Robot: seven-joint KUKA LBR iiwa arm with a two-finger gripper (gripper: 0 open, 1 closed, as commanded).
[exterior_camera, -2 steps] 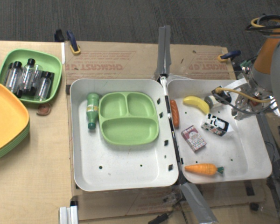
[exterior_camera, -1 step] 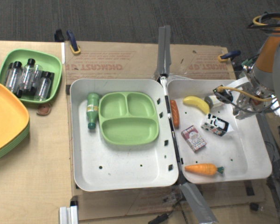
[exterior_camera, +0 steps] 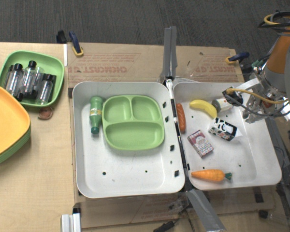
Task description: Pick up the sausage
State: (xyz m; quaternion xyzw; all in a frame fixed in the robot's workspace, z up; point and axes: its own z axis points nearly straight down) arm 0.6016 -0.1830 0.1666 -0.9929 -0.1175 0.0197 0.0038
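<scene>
A toy carrot (exterior_camera: 210,176) lies nearest the camera, at the front of the right bin (exterior_camera: 261,175). Behind it sit a small printed card box (exterior_camera: 201,144) and, to its right, a black-and-white packet (exterior_camera: 224,130).

The sausage (exterior_camera: 181,117), reddish-brown and slim, lies lengthwise against this bin's left wall, just beside the seam between the two bins. A banana (exterior_camera: 203,108) rests near it on the right, not touching.

The gripper (exterior_camera: 253,112) hangs over the right side of the bin, well apart from the sausage. How far open it is cannot be told from this angle, and nothing is seen in its hold.

Across the seam, the left bin (exterior_camera: 130,178) carries a green divided plate (exterior_camera: 133,122) with a green bottle (exterior_camera: 95,114) alongside.

The sausage looks light and smooth-skinned, probably somewhat soft and apt to roll or slip. The best hold appears to be across its narrow middle (the ends taper and would likely squirt free). The wall leaves little room on that side, so a grasp may need to nudge it clear first.
</scene>
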